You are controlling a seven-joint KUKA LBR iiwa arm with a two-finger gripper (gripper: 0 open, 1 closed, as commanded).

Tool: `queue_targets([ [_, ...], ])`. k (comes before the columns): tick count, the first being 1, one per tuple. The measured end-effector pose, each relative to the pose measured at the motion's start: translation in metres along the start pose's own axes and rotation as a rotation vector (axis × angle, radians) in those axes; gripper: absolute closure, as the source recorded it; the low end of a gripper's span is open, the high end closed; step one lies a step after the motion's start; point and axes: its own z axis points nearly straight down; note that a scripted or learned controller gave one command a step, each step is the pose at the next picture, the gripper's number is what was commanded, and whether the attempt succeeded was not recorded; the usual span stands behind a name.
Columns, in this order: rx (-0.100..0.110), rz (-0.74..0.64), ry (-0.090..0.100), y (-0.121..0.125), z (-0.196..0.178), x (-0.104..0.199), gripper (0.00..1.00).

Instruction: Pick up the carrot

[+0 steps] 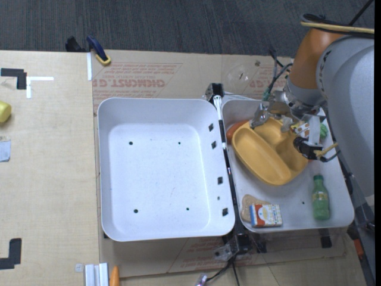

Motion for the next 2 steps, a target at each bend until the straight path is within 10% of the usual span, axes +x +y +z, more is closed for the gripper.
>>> queue_targets([
  [1,0.008,0.174,0.009,-0.0004,0.0031,-0.0048,0.00],
  [2,0.000,0.170,0.012,0.0014,-0.0042,-0.0021,1.00],
])
